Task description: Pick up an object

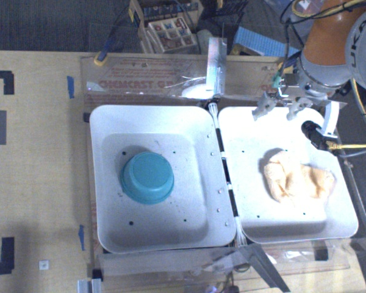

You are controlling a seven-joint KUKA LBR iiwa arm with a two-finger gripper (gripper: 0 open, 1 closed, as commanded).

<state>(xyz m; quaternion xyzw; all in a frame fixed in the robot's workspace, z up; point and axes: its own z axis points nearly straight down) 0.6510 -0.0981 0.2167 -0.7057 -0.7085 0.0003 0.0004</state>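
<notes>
Gripper (279,105) poised at the upper edge of the right bin (344,224), nothing yet picked.

A miss is judged the likeliest fault: the pale, soft-looking lump (296,177) lies at centre right of the frame, well apart from the fingers, and a straight descent would meet bare bin floor or the rim. A pale object on a bright white floor may also be poorly located, and its limp shape may slip from a pinch. The blue bowl (147,176), upside down in the left bin (104,224), offers little to pinch. The jaws are seen spread apart, fairly wide, with nothing held between them and nothing touched.
</notes>
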